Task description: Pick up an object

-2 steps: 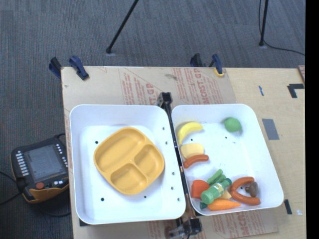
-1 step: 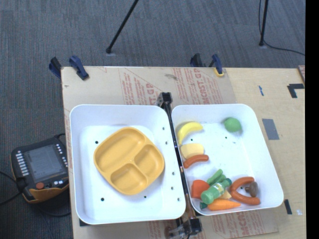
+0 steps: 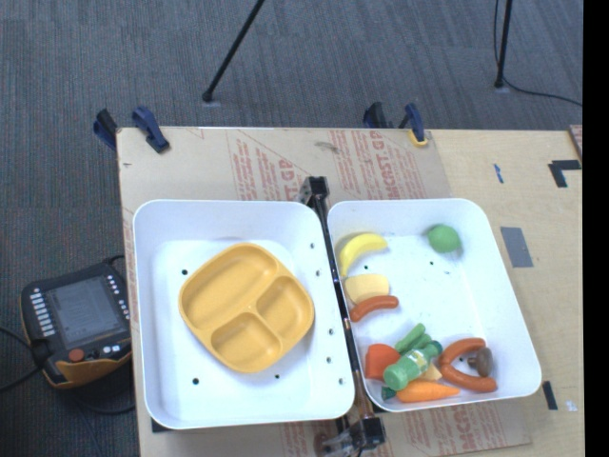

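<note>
Jaws' state cannot be told. On the brown cardboard tabletop (image 3: 238,165), a yellow three-compartment plastic plate (image 3: 246,307) is held in the left shallow white bin (image 3: 152,350). A yellow toy banana (image 3: 360,248), a red toy sausage (image 3: 374,307) and a green ball (image 3: 443,238) are held well apart in the right shallow white bin (image 3: 476,284).

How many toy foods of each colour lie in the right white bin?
Yellow: 2, a curved plastic banana and a pale wedge.
Green: 3, a round ball, a pod and a labelled bottle.
Red or orange: 4, a straight sausage, a curved sausage, a carrot, a chunk.
Brown: 1, a small lump.
Total: 10.
</note>
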